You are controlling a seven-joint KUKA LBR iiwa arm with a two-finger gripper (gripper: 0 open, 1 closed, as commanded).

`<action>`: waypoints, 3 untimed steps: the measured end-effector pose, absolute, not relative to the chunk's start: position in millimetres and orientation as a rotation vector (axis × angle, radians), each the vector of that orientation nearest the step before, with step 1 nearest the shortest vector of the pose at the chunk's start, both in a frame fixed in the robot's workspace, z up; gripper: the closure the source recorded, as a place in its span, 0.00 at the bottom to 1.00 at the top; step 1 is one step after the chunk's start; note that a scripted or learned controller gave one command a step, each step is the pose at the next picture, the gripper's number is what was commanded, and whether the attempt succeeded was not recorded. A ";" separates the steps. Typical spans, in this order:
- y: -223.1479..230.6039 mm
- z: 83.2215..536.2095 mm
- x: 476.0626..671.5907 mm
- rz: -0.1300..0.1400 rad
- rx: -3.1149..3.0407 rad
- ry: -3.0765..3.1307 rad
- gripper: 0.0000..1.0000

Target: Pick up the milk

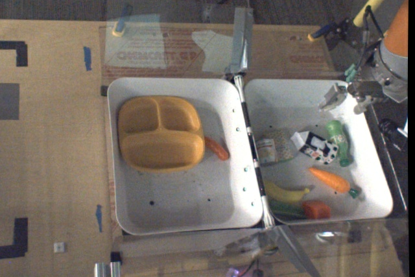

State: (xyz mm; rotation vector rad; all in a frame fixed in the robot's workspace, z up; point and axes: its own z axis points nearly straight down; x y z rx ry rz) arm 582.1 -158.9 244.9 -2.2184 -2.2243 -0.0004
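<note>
A small milk carton (316, 146) lies on its side in the right bin (285, 100), long axis running left-right, gabled top pointing left. The gripper (345, 98) hovers above it, fingers apart, holding nothing.

one fixed overhead camera, slanting onto bins (120, 159).
</note>
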 end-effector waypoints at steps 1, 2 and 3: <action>-163.5 114.2 605.6 0.000 -2.272 -2.170 0.00; -122.7 89.2 567.3 -0.009 -2.265 -2.189 0.00; -124.3 100.2 568.5 -0.016 -2.273 -2.185 1.00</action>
